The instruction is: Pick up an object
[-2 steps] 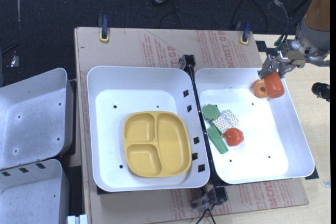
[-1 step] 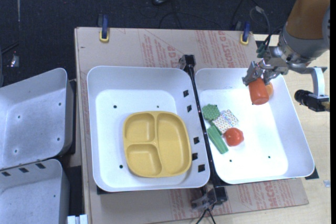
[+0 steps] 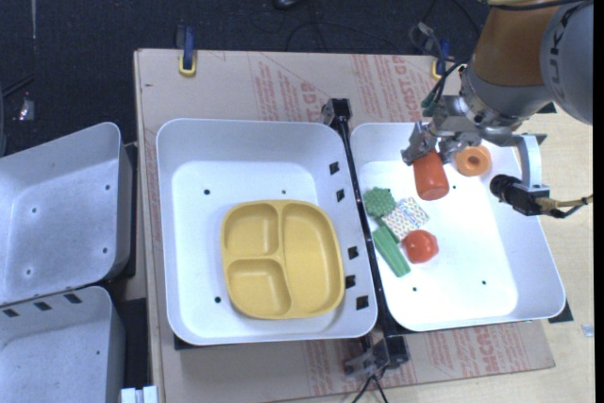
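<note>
Jaws closed around red cylinder (image 3: 431, 176), lifted.

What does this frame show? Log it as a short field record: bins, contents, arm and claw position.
left bin: holds a yellow divided plate
right bin: red cylinder, orange ring, red ball, green stick, green patch, patterned pouch
arm: reaches in from the right, over the right bin's far side
claw: directly above the red cylinder; grip not confirmed
</note>
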Motion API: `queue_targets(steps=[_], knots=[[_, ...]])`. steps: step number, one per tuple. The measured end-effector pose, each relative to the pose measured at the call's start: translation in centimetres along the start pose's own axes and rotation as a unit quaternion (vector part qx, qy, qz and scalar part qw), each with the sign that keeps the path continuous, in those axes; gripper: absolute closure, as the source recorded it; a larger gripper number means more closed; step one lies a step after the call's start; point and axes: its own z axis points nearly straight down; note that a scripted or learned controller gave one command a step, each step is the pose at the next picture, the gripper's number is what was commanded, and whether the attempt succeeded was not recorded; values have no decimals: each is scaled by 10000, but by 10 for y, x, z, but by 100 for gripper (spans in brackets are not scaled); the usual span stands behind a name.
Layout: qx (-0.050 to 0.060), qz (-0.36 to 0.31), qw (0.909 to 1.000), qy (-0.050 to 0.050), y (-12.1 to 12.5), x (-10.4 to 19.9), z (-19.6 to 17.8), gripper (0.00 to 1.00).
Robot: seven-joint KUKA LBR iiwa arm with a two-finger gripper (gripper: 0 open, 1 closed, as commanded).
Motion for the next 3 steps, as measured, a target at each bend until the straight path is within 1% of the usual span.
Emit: queue_targets(steps=[1, 2, 3], knots=[[-7, -9, 10000, 6, -12, 59, -8, 100], [-2, -4, 10000, 0, -19, 107, 4, 100], [-1, -4, 10000, -1, -42, 157, -4, 100]])
